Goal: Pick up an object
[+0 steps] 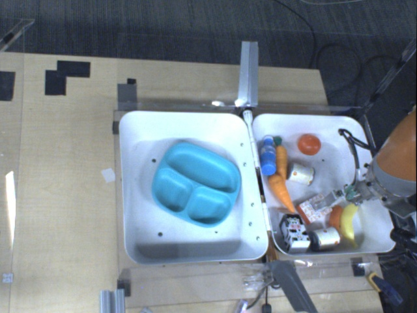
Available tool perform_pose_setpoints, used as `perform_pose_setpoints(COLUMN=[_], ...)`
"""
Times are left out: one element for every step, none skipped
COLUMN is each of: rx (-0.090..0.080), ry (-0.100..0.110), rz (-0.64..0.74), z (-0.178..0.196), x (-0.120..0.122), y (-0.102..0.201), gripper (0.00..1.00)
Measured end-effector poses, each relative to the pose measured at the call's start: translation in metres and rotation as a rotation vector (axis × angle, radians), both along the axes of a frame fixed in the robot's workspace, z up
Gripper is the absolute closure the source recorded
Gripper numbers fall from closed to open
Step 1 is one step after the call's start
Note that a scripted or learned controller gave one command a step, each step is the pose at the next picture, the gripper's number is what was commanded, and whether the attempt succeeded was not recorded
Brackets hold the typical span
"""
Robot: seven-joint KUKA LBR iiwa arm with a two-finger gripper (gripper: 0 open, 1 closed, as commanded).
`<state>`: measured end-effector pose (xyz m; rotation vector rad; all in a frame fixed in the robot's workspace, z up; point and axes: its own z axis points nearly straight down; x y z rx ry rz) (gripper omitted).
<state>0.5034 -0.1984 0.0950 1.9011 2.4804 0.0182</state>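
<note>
The right bin [306, 117] holds several objects: a blue bottle [268, 156], a long carrot [280, 182], an orange-red round fruit [309, 143], a small white cup [301, 173] on its side, a clear red-printed packet [313, 208], a yellow banana [350, 224], a black-and-white item [293, 230] and a silver can [326, 238]. My gripper [342, 194] reaches in from the right, low over the bin. It sits just right of the packet and above the banana. A small orange piece [334, 215] lies just beneath it.
A blue divided plate [195, 182] lies in the left bin [138, 175]. A metal post [248, 74] stands behind the wall between the bins. Black cable [352, 142] loops along the right bin's far right side, near my arm [397, 158].
</note>
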Motion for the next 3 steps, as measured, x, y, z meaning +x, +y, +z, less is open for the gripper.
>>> perform_pose_setpoints(rx=[-0.002, 0.000, -0.003], ry=[-0.012, 0.012, 0.012], rz=[0.003, -0.016, 0.107], z=[0.013, 0.119, 0.184], x=[0.004, 0.030, 0.014], y=[0.001, 0.088, 0.081], gripper=[1.00, 1.00, 1.00])
